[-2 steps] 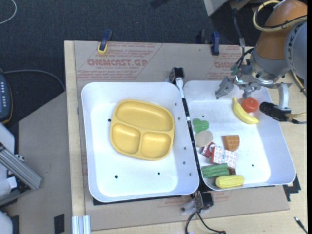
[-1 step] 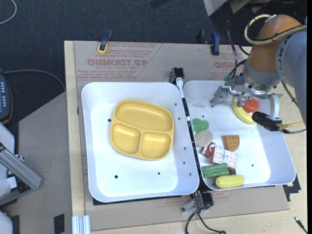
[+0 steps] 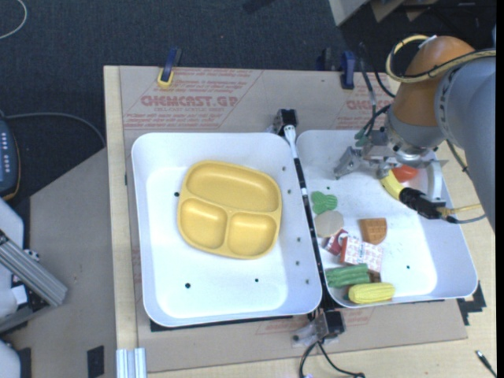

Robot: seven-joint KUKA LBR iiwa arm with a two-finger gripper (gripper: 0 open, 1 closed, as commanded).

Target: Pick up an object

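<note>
From above, the desk (image 3: 126, 211) carries two white bins: the left bin (image 3: 157, 235) holds a yellow divided plate (image 3: 230, 209), and the right bin (image 3: 441, 266) holds a cluster of small toys near its left wall, namely a green piece (image 3: 323, 202), a pale stone-like piece (image 3: 330, 224), a red-and-white packet (image 3: 358, 252), an orange-brown block (image 3: 373, 230), a green pickle (image 3: 347, 275) and a yellow corn cob (image 3: 370, 292). The grey arm (image 3: 465, 93) with its orange band reaches over the far part of the right bin, and its end effector (image 3: 394, 164) sits low there, well apart from the toy cluster, with something red and yellow just beside it. Whether it is spread or pressed together I cannot tell.
</note>
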